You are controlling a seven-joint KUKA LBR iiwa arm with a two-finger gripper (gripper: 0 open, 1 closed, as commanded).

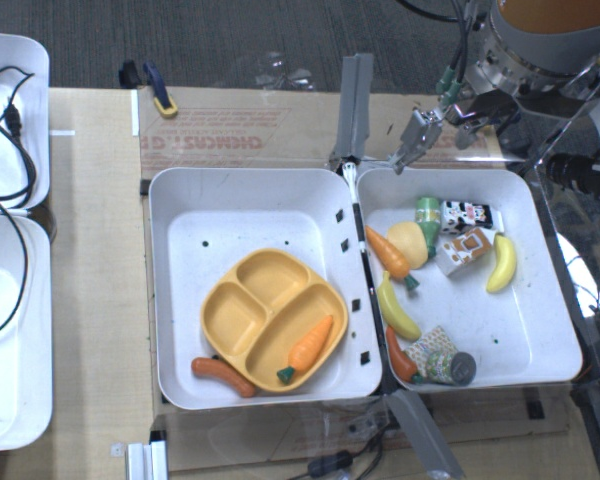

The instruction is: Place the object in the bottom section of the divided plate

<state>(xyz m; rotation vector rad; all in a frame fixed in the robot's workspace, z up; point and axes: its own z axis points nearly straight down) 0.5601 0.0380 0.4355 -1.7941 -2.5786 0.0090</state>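
Jaws (412, 150), state unclear, hung at twelve o'clock above the right bin (550, 298); crowded toys there risked a missed grasp.

Mirrored red print on cardboard sheet (242, 128) behind left bin (175, 268), well left of gripper (412, 148); letters not surely readable. Small carton (467, 248) below fingers: printed pattern, too small to read.

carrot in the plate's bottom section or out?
In. The carrot lies inside the large lower section of the yellow plate, leaf end near the rim.
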